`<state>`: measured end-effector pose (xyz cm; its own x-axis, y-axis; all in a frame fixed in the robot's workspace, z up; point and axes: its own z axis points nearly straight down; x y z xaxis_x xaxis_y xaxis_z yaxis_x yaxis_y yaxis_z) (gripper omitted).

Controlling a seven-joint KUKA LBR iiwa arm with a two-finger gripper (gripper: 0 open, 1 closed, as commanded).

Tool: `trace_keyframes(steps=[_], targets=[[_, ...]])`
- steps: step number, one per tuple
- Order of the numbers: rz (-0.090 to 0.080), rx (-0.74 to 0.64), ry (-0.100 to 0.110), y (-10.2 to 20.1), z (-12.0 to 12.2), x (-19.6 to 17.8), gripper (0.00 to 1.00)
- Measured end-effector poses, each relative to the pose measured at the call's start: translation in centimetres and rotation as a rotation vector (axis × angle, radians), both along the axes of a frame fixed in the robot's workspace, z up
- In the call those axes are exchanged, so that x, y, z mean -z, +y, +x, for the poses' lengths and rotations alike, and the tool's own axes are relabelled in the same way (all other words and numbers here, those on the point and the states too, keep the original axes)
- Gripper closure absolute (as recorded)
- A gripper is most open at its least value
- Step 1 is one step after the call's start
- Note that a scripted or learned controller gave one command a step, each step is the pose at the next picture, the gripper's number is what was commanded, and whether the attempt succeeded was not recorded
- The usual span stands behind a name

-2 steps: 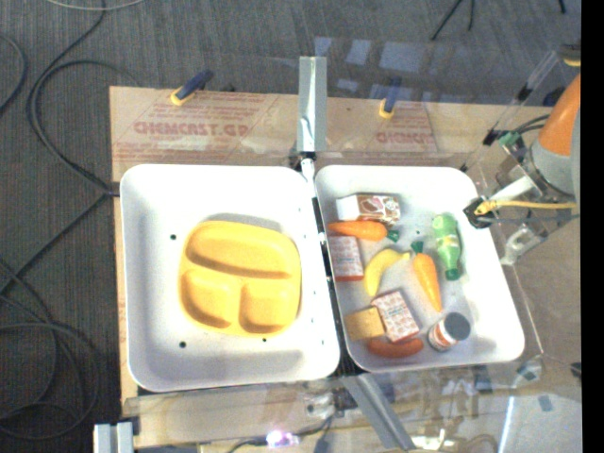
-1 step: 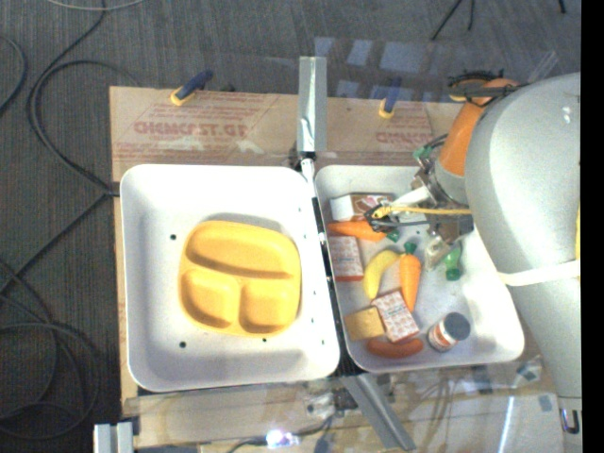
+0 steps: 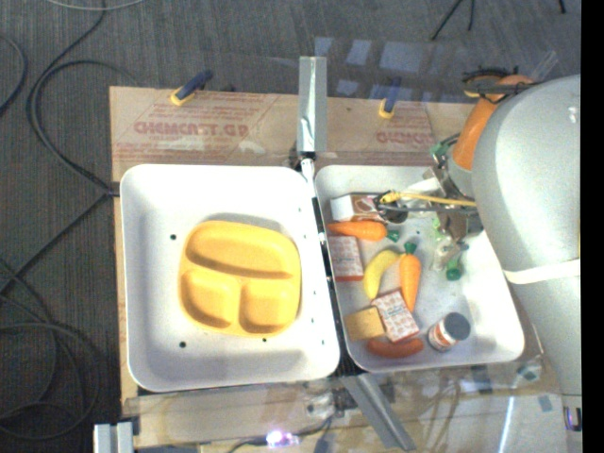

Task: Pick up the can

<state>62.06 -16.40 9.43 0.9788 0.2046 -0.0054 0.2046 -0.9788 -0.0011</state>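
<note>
The can [image 3: 447, 332] is small, with a grey lid and an orange-red label. It lies tilted in the front right corner of the right bin [image 3: 500, 347]. My gripper [image 3: 451, 239] hangs over the back right part of that bin, below the grey arm [image 3: 528, 187], well behind the can and apart from it. The arm's bulk hides most of the gripper.
The right bin also holds two carrots [image 3: 409, 281], a banana [image 3: 379, 270], a red-and-white packet [image 3: 396, 315], a box [image 3: 345, 258], a tan block [image 3: 363, 324] and a red item [image 3: 394, 348]. A yellow divided plate [image 3: 242, 276] lies in the left bin [image 3: 151, 206].
</note>
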Motion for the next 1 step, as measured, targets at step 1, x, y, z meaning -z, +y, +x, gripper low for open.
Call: trace_keyframes(steps=[1], targets=[[0.001, 0.006, 0.001, -3.76, -7.7, -3.52, 0.0]])
